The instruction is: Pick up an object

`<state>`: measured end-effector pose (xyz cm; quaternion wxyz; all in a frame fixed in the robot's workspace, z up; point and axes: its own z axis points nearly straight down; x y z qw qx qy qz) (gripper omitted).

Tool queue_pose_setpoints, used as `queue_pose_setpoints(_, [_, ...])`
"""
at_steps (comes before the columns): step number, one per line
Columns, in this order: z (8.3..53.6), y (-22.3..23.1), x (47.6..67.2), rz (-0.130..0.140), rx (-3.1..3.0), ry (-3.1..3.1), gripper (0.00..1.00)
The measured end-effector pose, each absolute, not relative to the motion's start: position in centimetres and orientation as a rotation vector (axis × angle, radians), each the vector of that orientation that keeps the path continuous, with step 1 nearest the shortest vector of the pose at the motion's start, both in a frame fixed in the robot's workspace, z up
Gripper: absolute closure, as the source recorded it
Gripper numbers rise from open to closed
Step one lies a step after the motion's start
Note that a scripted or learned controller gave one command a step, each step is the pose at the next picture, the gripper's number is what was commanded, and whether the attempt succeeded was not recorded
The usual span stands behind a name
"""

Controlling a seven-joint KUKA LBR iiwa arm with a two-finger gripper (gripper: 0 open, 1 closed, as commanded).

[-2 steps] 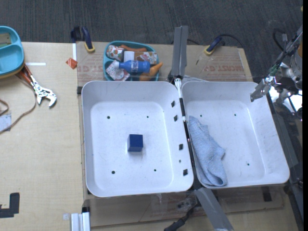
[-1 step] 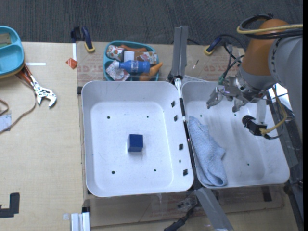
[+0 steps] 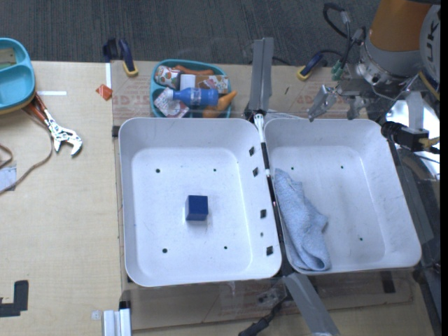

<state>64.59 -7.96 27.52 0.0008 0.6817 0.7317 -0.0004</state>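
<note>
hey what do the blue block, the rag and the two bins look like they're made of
Blue block: probably painted wood or plastic; flat faces, crisp edges, dull sheen.
Rag: soft woven or terry cloth, light blue-grey; it lies crumpled in folds.
Bins: likely moulded white plastic; smooth walls, rounded corners, slight gloss.

No text, label, brand or number can be read; the packets in the far teal tub point(image 3: 162, 72) are too blurred.

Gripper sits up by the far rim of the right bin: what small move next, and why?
Probably swing the gripper down over the crumpled light blue cloth against the right white bin's left wall. It is the nearer target; the small dark blue cube lies in the left white bin, farther off.
</note>
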Motion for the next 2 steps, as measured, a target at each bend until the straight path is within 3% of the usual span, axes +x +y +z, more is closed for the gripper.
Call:
queue_pose_setpoints(1, [12.1, -10.3, 61.6, -0.003, 2.215, 2.229, 0.0])
queue_pose_setpoints(2, [17.5, -17.1, 57.7, -0.002, 2.315, 2.122, 0.0])
